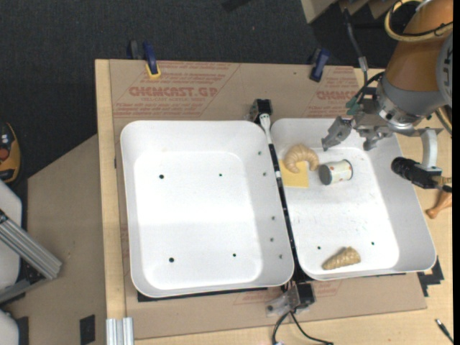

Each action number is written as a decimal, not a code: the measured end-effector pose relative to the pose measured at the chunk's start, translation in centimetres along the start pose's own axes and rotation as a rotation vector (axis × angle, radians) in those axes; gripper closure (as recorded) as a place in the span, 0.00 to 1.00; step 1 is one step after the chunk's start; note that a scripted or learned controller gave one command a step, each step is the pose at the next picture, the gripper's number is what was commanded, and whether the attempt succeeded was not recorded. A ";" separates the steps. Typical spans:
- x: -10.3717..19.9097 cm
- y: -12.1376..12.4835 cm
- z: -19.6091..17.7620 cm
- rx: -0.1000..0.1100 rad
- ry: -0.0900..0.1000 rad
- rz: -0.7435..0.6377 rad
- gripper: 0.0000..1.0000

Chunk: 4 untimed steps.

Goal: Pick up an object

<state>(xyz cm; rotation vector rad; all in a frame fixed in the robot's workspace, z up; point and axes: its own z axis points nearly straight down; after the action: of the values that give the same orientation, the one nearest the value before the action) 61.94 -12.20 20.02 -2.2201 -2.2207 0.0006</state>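
In the right bin [402, 221] lie a tan croissant [299, 156], a yellow square piece [295, 176] tucked under it, a small grey and white cylinder [336, 172] and a tan cone-shaped shell [341, 258] near the front wall. My gripper [351, 139] hangs above the bin's far right part, just behind the cylinder and to the right of the croissant. Its two fingers are spread apart and nothing sits between them.
The left bin [144, 214] lies beside the right one, with a black clip [260, 109] at their shared far corner. Blue clamps [150, 60] hold the brown board at the back edge. An orange object [438, 204] sits off the right bin's edge.
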 end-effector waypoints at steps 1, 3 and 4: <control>2.4 -1.5 12.1 0.006 0.003 0.000 0.00; 0.5 4.1 11.7 0.046 -0.004 -0.011 0.00; 2.1 3.8 11.6 0.042 -0.011 0.000 0.00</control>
<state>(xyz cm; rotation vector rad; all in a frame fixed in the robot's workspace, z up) 65.70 -10.12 8.42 -2.2038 -2.2051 0.0583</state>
